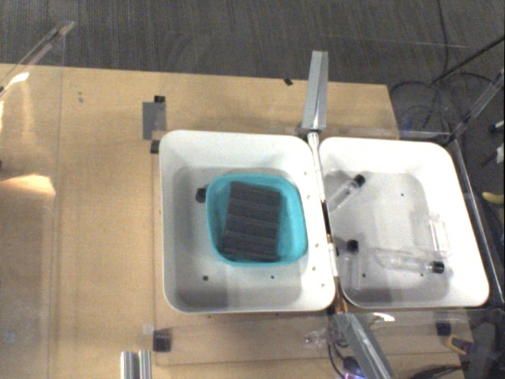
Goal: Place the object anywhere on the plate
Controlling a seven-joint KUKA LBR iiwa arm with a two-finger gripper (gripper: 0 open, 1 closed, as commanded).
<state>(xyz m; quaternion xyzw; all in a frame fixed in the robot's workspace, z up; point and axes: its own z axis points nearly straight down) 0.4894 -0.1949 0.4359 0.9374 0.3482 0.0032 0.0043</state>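
A teal square plate [215,212] lies in the middle of the left white bin [169,235]. A dark grey ribbed block [252,221] rests flat on the plate, inside its rim and covering most of its floor. A small black piece [201,195] sits on the bin floor, touching the plate's upper left corner.
The right white bin [467,212] holds a clear tube with a black cap [346,189] at its upper left. Another capped clear tube [406,260] lies near its front, a clear piece [436,235] at its right, and a small black bit [352,245] near the divider. A metal post [315,93] stands behind the bins.
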